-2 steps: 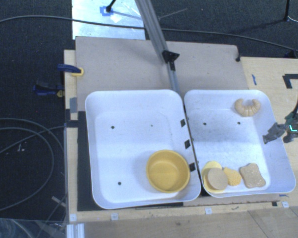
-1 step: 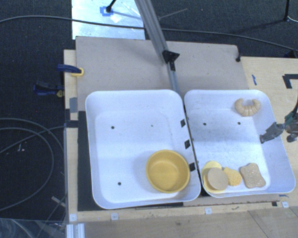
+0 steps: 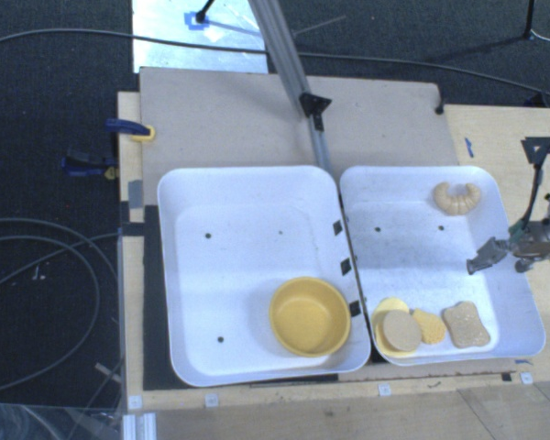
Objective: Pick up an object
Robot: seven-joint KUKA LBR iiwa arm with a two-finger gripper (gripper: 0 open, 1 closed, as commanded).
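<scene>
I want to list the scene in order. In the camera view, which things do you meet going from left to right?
Blue clamp → left bin → yellow bowl → round cookie → croissant → bread slice → end effector.

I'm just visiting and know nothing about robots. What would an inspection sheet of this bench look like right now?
Surface: bench bearing a left bin and a right bin, side by side.
Job's things: yellow bowl in left bin; curved pastry, round biscuit, yellow piece and tan slice in right bin.
Clutter: nothing seen.
Claw: claw over right bin's right side, nothing between its fingers.
Cables: black loops on the floor at left.
Surroundings: dark carpet; clamps at bench's left edge; slanted metal pole.
</scene>
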